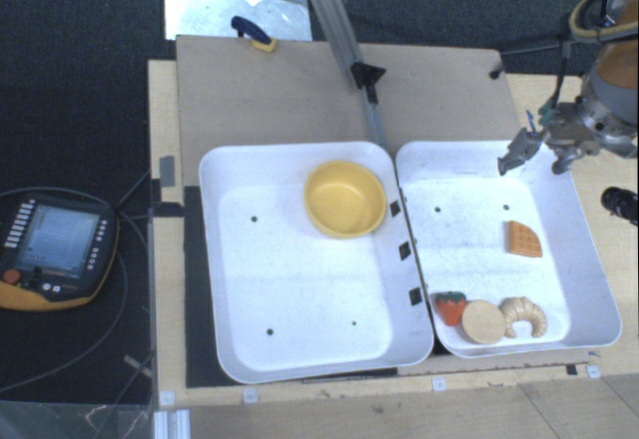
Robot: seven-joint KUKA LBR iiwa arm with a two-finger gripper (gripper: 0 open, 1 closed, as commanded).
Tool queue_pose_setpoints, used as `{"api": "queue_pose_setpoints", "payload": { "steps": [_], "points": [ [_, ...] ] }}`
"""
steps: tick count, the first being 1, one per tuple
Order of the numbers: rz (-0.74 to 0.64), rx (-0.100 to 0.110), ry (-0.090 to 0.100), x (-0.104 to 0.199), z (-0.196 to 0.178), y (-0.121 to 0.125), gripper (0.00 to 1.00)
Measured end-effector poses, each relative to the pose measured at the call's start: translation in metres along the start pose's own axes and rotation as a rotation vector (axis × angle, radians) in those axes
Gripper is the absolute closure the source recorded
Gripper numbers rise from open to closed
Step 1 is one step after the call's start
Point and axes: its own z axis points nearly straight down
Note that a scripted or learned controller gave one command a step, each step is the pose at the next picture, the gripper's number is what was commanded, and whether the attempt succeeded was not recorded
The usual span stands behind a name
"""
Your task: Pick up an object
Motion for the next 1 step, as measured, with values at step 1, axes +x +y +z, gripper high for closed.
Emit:
{"api": "queue_pose_setpoints", "payload": {
  "steps": [1],
  "points": [
    [0.000,0.005,0.001,-0.0003,0.0624,-0.0021,0.00]
  ]
}}
